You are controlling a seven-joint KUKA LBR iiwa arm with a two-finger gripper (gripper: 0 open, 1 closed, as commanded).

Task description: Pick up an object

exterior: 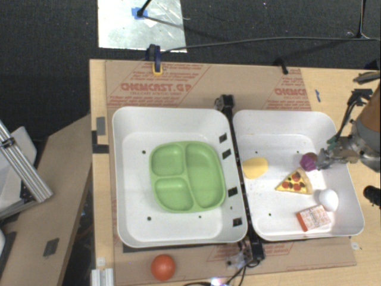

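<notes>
The right bin (280,127) holds a yellow lump (255,167), a small purple toy (308,161), a toy pizza slice (294,183), a white egg (328,199) and a red-and-white carton (314,218). My gripper (325,158) reaches in from the right edge and sits low over the bin. It is right beside the purple toy, on its right side, just above the pizza slice. Whether it touches the purple toy is unclear.
The left bin (131,130) holds a green divided plate (187,176). A red ball (162,267) lies on the bench in front of the bins. Black clips (227,154) line the seam between the bins. The arm's body (366,139) overhangs the right bin's right wall.
</notes>
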